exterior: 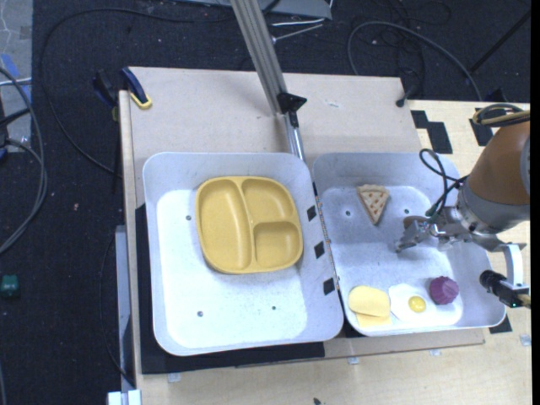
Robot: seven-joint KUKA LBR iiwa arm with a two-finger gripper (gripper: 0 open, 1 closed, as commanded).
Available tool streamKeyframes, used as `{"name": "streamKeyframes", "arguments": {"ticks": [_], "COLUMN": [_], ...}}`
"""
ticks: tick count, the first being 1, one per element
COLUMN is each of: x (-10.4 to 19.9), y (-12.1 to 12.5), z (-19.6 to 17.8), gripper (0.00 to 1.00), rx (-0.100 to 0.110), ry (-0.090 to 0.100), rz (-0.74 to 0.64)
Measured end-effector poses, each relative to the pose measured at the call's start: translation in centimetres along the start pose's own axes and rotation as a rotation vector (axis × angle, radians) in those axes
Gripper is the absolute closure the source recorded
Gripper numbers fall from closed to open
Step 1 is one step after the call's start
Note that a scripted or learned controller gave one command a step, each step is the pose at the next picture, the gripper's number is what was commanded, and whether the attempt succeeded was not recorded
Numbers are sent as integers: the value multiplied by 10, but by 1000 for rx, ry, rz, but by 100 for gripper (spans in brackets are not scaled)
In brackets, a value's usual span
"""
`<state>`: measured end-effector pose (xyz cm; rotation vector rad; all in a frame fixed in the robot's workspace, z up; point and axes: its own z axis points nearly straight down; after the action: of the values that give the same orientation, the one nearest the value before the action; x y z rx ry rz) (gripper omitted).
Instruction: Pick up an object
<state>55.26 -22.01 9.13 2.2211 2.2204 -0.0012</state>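
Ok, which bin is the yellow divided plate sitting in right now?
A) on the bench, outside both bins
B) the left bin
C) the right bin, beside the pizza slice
B: the yellow divided plate lies in the left bin; the pizza slice is in the right bin.

robotics lab | loose cables | taped bench | camera pole

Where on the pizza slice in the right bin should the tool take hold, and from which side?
Probably from straight above, closing across the pizza slice near its wide crust end. It lies flat on the right bin floor, point toward the camera, with bare floor all round, so no side approach suits. The tool sits just beside it.
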Motion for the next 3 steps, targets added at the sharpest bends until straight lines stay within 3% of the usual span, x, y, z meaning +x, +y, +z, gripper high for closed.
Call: {"name": "streamKeyframes", "arguments": {"ticks": [1,3], "x": [-1,10], "y": [1,8], "z": [-14,-125], "gripper": [100,100], "rx": [-5,-6], "ry": [-3,-1], "rz": [0,-3]}}
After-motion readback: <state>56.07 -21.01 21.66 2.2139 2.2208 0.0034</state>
